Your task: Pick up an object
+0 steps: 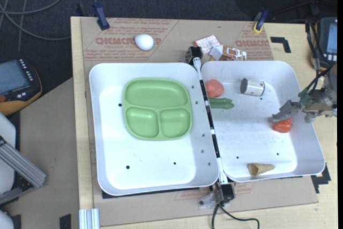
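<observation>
The right bin (300, 161) holds several small objects. A red-orange piece (283, 126) lies near its right wall, and a salmon-coloured ball (214, 87) rests against the left wall with a green pod (221, 104) just below it. A grey and white cylinder (252, 87) lies on its side toward the back. A tan wedge (261, 169) sits by the front rim. My gripper (286, 111) reaches in over the right wall and hangs directly above and beside the red-orange piece. Whether it touches that piece is unclear.
The left bin (107, 163) carries a green divided plate (157, 108). A white egg (143, 41) lies on the cardboard behind it. Crumpled wrappers (217, 49) sit behind the divide between the bins. The arm's wrist (321, 102) overhangs the right bin's edge.
</observation>
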You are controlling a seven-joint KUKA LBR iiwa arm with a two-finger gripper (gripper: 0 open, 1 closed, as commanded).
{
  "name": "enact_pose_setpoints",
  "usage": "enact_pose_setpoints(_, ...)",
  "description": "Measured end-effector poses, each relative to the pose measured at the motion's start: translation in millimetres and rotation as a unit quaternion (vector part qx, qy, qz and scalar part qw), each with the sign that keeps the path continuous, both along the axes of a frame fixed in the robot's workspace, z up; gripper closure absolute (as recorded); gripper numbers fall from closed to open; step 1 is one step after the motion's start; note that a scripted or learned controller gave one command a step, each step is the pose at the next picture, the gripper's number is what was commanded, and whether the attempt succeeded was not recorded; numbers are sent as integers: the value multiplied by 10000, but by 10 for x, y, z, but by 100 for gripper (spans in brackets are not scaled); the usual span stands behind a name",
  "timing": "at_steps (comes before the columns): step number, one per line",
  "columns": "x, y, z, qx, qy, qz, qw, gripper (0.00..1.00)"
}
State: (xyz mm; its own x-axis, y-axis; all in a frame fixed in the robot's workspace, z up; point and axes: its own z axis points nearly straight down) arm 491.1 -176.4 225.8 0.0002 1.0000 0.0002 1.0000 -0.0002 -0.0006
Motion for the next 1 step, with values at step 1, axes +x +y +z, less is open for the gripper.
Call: enact_pose_setpoints(1, 131, -342, -1242, 1, 4, -2, 10000, 0)
